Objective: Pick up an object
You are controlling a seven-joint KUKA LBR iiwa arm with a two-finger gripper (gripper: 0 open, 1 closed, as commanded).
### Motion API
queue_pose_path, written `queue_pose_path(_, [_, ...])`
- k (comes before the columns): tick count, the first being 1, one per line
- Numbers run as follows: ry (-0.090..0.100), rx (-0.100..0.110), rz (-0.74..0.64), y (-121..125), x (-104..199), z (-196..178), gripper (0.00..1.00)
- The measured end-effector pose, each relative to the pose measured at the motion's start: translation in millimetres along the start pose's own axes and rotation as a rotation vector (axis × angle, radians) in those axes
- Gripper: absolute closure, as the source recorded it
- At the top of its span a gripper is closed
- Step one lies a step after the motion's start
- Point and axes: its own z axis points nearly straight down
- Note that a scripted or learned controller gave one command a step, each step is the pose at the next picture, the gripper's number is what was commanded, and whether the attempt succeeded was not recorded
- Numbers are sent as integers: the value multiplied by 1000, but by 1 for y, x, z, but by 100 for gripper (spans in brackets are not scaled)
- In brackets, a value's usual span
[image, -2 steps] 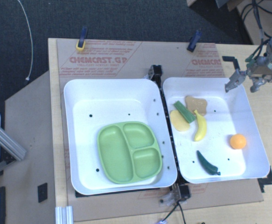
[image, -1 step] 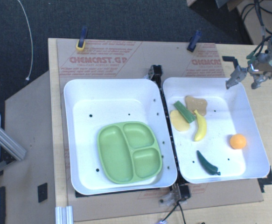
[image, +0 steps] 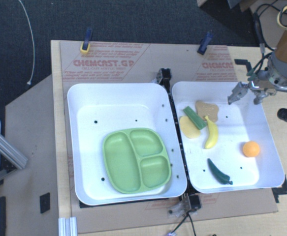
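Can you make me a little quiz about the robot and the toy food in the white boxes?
1. True or false: the green plate sits in the left bin.
2. Which lies nearest the gripper? A) orange ball B) tan piece C) dark green vegetable
3. Fill in: the banana is in the ____ bin.

Key: 1 true; 2 B; 3 right.
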Motion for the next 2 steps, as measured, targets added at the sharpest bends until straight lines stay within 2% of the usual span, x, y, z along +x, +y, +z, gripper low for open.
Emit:
queue_pose_path(1, [0,0,0,-3,1,64,0])
queue_pose_path(2, [-2,-7,1,-2,1,99,0])
